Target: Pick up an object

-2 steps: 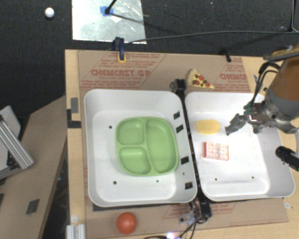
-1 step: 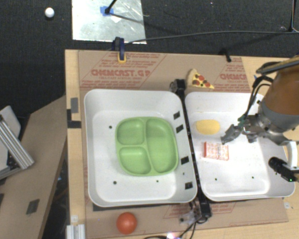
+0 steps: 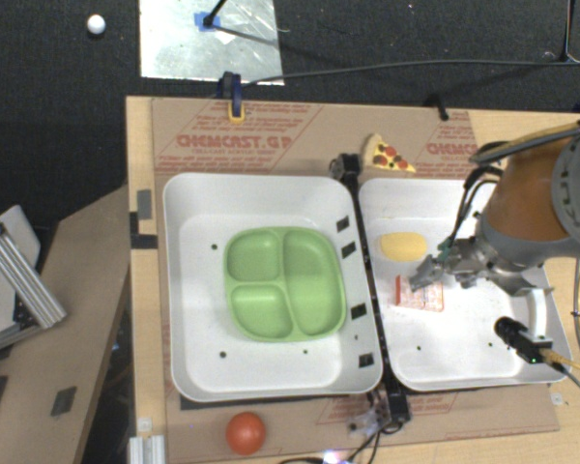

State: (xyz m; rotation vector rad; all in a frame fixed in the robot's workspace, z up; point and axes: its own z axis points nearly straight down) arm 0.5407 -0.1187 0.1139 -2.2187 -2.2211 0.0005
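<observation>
Right bin [image 3: 483, 361]: two loose items on its floor. A small flat packet [image 3: 421, 296], red and white, lies left of centre, near the divider between the bins. Just behind it, towards the far wall, a yellow rounded object [image 3: 403, 246], lemon-like, sits apart from the packet by a narrow gap.

Gripper [image 3: 427, 275] is low over the packet's upper right corner, tips pointing left and down. Contact with the packet cannot be made out; nothing is visibly between the tips. Open or closed: cannot tell, the metal parts blur together at this angle.

Arm [image 3: 536, 201] comes in from the right edge, grey body with the orange band showing broad above the wrist, cables looping beside it. A black fitting [image 3: 518, 337] lies at the right bin's near right corner.

Left bin [image 3: 188, 259]: holds a green divided plate [image 3: 284, 282], three compartments, sitting flat at about the bin's centre.

On the brown tabletop [image 3: 300, 129] outside the bins: a toy pizza slice [image 3: 389, 155] at the far rim, just behind the join of the two bins; a red-orange ball [image 3: 245, 432] at the near edge, below the left bin; a blue and yellow clamp [image 3: 232, 95] on the far edge.
</observation>
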